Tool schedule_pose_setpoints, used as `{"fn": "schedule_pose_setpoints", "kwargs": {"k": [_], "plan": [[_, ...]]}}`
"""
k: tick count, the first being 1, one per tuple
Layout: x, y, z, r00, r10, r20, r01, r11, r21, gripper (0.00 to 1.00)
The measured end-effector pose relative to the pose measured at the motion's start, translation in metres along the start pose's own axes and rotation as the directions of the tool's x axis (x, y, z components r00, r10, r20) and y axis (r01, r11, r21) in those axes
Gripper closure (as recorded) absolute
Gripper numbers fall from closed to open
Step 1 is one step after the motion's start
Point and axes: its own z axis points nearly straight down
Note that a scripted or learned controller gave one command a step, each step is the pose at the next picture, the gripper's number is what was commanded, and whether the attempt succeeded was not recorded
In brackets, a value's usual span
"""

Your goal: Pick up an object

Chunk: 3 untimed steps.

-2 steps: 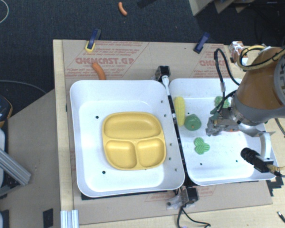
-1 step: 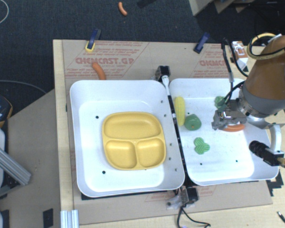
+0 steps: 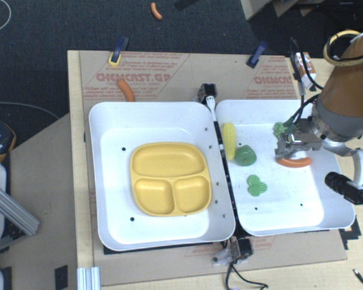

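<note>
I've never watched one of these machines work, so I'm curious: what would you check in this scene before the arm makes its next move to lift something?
1. Pincer over the right white bin: ok.
2. Something directly below it: ok, the orange curved toy piece lies right under the pincer.
3. That piece already between the fingers: cannot tell.
4. Neighbours far enough: not ok, a green leafy toy sits right beside the pincer.
5. Other toys out of the way: ok, the yellow corn cob, round green toy and small green ruffled toy lie further left.
6. Yellow divided plate in the left bin: ok, apart from the arm.
</note>
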Motion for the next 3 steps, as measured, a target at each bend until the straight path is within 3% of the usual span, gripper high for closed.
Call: {"fn": "schedule_pose_setpoints", "kwargs": {"k": [1,3], "plan": [[0.049,0.025,-0.009,1.000,-0.005,-0.002,0.005,1.000,0.001,1.00],[0.054,0.026,0.013,1.000,0.002,-0.002,-0.002,1.000,0.011,1.00]]}}
